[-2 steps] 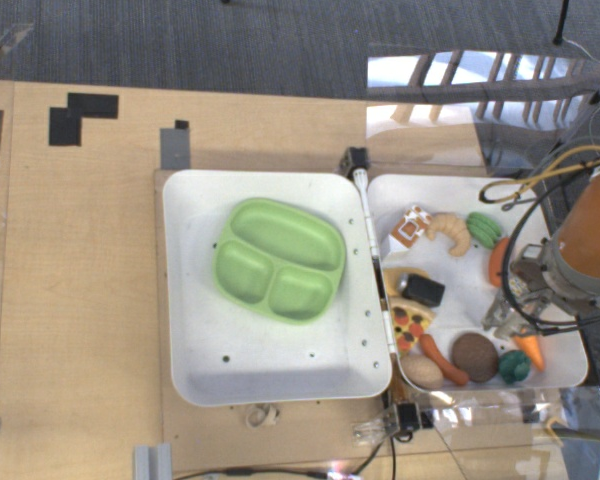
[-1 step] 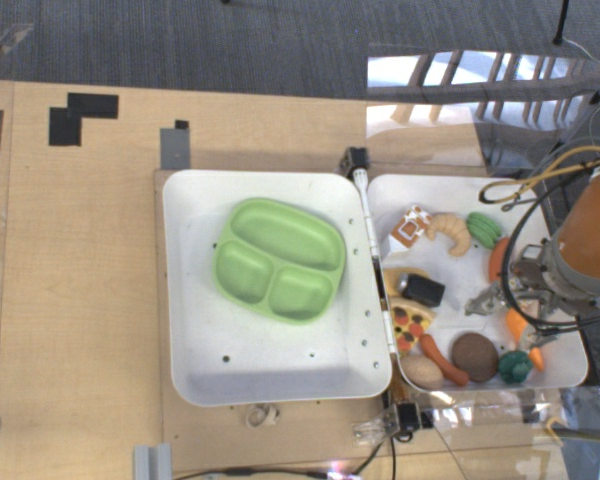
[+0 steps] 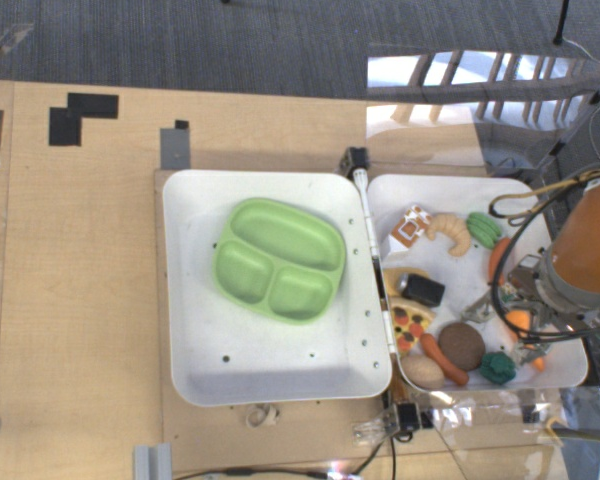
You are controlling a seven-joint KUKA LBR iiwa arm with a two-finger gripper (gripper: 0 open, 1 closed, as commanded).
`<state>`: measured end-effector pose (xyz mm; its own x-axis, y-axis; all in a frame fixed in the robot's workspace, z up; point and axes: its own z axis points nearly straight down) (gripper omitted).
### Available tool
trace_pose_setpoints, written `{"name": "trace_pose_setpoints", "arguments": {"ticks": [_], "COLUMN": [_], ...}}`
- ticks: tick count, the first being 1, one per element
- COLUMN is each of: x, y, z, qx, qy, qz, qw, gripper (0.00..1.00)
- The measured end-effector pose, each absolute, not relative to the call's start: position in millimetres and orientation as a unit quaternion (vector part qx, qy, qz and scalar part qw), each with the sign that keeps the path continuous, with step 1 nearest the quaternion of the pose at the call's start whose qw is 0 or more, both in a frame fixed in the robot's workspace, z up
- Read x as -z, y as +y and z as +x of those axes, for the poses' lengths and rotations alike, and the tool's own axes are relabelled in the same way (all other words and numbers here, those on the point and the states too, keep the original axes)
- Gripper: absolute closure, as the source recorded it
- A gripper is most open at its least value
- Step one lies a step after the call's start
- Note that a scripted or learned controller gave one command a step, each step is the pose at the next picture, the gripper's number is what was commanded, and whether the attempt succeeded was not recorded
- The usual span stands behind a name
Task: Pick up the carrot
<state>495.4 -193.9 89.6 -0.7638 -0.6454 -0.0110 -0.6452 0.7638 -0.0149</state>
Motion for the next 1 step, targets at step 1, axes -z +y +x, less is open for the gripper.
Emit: {"name": "trace_pose_setpoints", "arguments": {"ticks": [1], "x": [-89.2], "y": [-189.2], "z": [499.8], "qx": [0.0043], "qy": [0.883], "qz": [-0.47], "qw": [0.007], "gripper": [0.0]}}
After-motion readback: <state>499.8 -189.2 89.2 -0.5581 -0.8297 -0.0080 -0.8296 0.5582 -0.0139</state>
